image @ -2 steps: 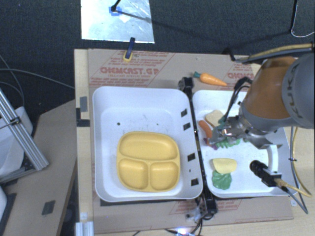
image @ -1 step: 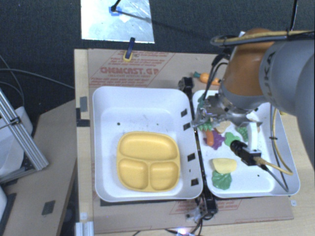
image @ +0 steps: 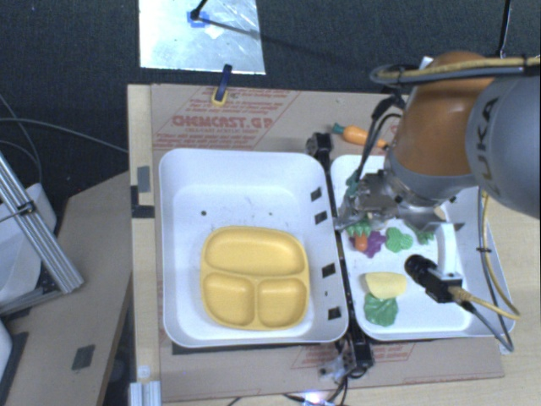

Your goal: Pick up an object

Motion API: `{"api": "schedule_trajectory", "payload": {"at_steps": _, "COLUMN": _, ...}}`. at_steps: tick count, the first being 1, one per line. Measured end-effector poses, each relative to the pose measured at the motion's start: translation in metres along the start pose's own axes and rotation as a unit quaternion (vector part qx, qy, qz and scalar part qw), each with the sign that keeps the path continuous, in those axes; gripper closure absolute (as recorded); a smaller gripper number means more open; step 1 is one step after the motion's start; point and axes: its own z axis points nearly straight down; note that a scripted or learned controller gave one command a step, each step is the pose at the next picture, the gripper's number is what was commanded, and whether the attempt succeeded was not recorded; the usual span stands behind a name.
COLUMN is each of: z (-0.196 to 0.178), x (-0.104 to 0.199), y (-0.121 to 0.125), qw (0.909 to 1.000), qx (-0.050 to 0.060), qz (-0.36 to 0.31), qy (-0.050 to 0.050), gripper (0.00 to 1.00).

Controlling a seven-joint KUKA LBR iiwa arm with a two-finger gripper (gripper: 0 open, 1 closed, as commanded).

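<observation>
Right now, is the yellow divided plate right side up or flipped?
Right side up: the yellow divided plate lies in the left bin with its three compartments facing up.

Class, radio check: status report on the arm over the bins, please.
Two-finger gripper low over right white bin; fingers unclear. Small orange, purple and green toy pieces beneath it, none seen held. Yellow divided tray in left bin, clear.

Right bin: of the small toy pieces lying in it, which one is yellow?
The yellow piece lies near the front of the right bin, just above a green piece. The others, closer to the hand, are purple, green and orange.
</observation>
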Motion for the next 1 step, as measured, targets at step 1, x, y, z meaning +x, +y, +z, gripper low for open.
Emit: {"api": "schedule_trajectory", "payload": {"at_steps": 1, "z": -0.0160, "x": -0.0024, "y": -0.0103, "qw": 1.0000, "qx": 0.000, "qz": 0.000, "qy": -0.001, "gripper": 1.00}}
